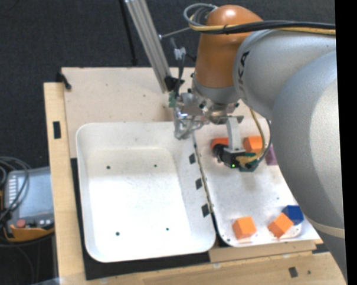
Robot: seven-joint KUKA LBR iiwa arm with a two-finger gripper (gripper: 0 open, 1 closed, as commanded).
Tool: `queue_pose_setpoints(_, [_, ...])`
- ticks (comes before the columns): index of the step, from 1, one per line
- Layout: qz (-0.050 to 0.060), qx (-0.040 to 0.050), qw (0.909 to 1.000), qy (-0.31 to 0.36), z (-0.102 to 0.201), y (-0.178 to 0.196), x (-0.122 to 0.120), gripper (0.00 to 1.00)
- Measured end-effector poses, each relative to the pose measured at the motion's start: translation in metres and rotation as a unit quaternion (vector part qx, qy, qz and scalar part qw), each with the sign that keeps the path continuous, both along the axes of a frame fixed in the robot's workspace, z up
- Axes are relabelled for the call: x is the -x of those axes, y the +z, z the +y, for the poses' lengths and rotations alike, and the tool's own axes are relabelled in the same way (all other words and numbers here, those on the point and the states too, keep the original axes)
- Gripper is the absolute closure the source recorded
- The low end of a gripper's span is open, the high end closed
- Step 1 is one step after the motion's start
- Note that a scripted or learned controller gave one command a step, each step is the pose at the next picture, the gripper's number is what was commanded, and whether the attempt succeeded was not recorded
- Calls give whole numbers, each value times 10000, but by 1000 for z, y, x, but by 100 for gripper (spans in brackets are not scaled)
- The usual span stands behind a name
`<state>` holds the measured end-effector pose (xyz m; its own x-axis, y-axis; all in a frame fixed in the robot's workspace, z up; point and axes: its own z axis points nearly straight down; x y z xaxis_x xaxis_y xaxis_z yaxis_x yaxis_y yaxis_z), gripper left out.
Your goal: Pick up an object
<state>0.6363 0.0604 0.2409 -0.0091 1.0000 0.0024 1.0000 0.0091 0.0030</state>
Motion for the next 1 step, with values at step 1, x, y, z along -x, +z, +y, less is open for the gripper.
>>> queue_pose_setpoints(1, [5, 19, 10000, -20, 38, -10, -15, 100])
